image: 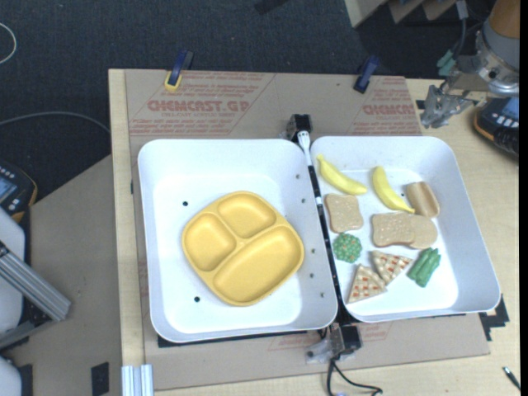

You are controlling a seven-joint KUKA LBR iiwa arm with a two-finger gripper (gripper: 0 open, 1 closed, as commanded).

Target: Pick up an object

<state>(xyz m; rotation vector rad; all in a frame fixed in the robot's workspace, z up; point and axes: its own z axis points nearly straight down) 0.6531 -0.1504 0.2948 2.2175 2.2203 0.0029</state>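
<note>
Bench top [247, 106]: brown board, red print, two clamps on far edge; dark floor beyond. Left bin [157, 221]: yellow divided tray [242, 247] lying flat at centre. Right bin [462, 213]: two bananas [341, 177] [385, 189] at far side, hot dog bun [421, 198] just right of them; two bread slices [343, 212] [402, 230] below; broccoli [347, 247], two pizza slices [365, 284] [392, 264], green beans [424, 266] along near side. Gripper [441, 106]: hangs beyond right bin's far right corner, over bench, apart from all food. Finger spread too small to tell.

Grey arm [503, 35] with orange band, small, possibly metallic tool [437, 110]
</note>
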